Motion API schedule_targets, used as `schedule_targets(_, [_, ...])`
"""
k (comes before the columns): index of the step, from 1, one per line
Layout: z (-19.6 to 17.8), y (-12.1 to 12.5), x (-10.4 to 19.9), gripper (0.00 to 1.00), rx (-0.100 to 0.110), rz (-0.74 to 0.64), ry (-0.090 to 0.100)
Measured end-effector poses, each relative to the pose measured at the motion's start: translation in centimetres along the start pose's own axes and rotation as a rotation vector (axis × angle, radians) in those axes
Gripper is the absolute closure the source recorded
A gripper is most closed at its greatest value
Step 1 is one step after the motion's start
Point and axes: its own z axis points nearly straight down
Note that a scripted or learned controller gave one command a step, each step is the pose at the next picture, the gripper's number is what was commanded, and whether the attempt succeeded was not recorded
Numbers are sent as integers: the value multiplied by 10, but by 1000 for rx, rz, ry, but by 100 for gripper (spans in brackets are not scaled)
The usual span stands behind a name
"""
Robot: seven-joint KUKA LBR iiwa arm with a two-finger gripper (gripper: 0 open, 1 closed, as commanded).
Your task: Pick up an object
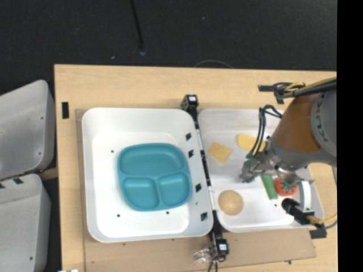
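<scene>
Right bin (227, 123): pincer (253, 171) low near green piece (269, 186), grip unclear.

1. Bench (136, 86): light wood top, seen from above at a slant, dark floor beyond its far edge.
2. Left white bin (93, 208) sits directly on the bench, shallow, rounded corners.
3. Right white bin (221, 120) sits just beside it, long edges touching along a seam with small black clips.
4. A small black mark (65, 110) lies on the bare wood near the left edge.
</scene>
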Motion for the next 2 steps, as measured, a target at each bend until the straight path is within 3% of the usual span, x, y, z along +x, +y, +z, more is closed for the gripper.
schedule_targets(2, [-101, 17, -6, 100, -2, -17, -1])
